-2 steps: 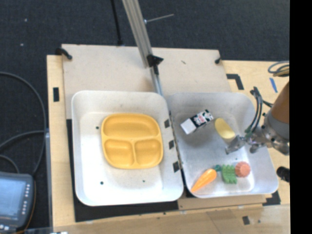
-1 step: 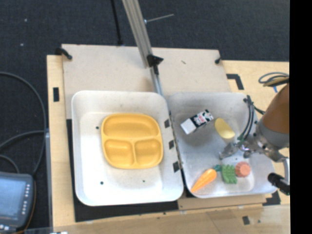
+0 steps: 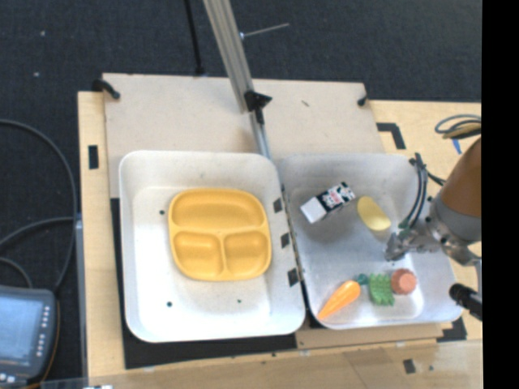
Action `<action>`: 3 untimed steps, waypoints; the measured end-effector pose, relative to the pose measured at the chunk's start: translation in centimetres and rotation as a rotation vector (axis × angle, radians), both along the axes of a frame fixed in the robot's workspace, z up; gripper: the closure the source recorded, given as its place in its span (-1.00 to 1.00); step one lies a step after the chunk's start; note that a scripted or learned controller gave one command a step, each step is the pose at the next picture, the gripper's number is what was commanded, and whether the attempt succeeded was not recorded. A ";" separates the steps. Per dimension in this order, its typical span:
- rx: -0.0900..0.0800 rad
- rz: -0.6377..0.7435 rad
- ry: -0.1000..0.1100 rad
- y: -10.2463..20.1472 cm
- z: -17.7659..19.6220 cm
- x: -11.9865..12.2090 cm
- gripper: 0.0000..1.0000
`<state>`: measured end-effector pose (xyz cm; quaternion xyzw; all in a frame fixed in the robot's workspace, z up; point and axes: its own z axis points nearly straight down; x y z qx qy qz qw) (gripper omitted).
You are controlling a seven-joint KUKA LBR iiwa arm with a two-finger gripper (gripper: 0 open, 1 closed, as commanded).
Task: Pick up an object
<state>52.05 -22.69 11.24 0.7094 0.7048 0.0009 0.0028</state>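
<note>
In the right bin [image 3: 357, 177]:
Gripper [image 3: 399, 248]: hung over the floor, finger state impossible to tell.
Nearest: yellow lemon [image 3: 374, 214], probably light, smooth, slippery; pinch across the short side.
Others: carrot [image 3: 340, 297], carton [image 3: 327, 201].

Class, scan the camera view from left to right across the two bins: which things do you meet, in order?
Yellow tray → milk carton → carrot → lemon → claw
</note>
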 end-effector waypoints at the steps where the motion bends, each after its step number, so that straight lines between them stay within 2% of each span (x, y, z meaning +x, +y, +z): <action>1: 0.000 0.009 -0.001 0.1 4.4 0.3 1.00; 2: -0.001 0.010 -0.002 0.5 9.0 0.9 1.00; 3: -0.002 0.011 -0.004 0.8 15.4 0.9 1.00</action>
